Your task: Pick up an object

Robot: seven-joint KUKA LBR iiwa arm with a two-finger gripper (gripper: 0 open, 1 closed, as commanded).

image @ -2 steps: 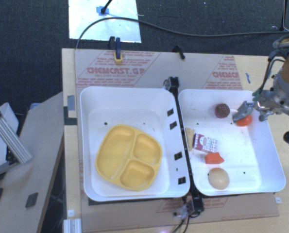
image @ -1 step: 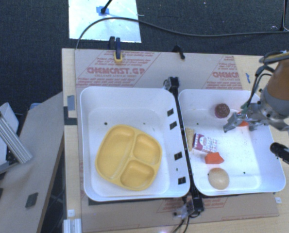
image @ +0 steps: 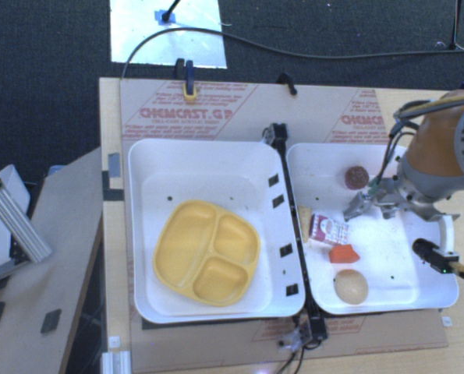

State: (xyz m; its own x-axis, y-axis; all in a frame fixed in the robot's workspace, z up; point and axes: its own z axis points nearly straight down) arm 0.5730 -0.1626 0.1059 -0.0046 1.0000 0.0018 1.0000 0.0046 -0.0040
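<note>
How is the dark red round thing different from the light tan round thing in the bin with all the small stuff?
The dark reddish-brown round object looks smaller than the pale tan round object. The reddish one is dark and lies near the far side of the right white bin, while the tan one is light and lies near the front edge. An orange block sits next to the tan one; the reddish one lies alone. Both are roundish and rest on the bin floor.

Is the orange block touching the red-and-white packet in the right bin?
Touching. The camera view shows the orange block tucked against the red-and-white packet's lower edge, no gap between them.
</note>
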